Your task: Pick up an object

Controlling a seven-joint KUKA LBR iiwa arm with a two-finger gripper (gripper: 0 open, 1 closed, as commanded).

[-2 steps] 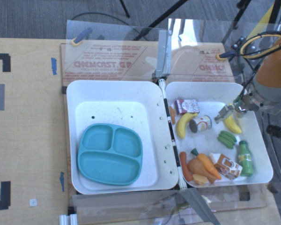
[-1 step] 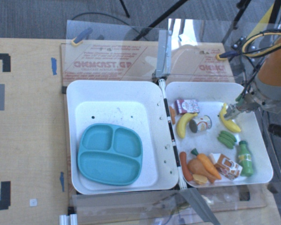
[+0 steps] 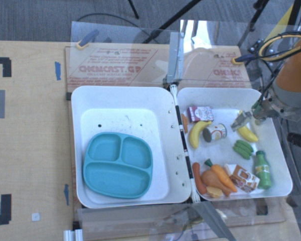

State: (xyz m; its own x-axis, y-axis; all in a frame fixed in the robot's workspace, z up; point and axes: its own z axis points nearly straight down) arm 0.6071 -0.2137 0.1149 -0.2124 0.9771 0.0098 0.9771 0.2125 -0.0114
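The right bin (image 3: 280,134) holds several toy foods. Among them are a yellow banana (image 3: 196,133), a small can (image 3: 216,132), a maroon carton (image 3: 199,113), a short yellow piece (image 3: 248,134), a green pod (image 3: 243,148), a green bottle (image 3: 262,169), a carrot (image 3: 222,174) and a brown snack pack (image 3: 243,178). My gripper (image 3: 242,120) hangs low over the bin's right half, just above the short yellow piece and to the right of the can. Its fingers look spread, with nothing between them.
The left bin (image 3: 90,104) holds a blue divided plate (image 3: 119,164). A red sausage-like piece (image 3: 197,177) lies against the right bin's left wall. Clear plastic sheets stand behind both bins. Cables and my orange-banded arm (image 3: 293,77) crowd the right side.
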